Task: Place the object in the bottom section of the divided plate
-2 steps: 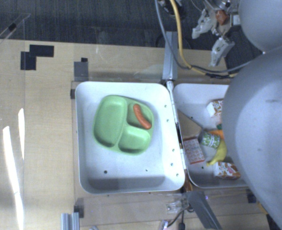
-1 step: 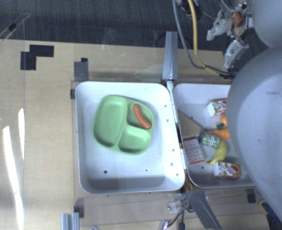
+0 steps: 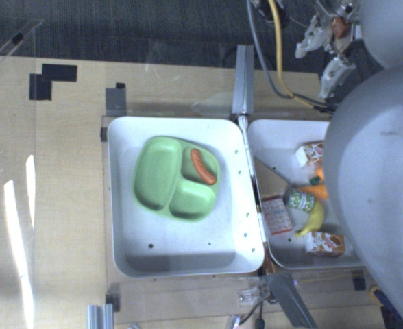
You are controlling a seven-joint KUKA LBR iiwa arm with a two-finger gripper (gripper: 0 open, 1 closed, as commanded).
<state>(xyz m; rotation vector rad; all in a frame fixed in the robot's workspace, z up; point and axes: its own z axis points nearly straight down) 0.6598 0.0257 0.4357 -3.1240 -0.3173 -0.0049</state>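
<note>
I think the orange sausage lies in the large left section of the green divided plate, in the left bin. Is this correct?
Not quite. The camera view shows the orange sausage in the small upper right section of the green divided plate, not in the large left section, which holds nothing. The plate is indeed in the left bin.

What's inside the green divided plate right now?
The green plate holds one orange-red sausage-like item in its upper right section. The bottom section and big left section look bare. Nothing covers the plate.
</note>
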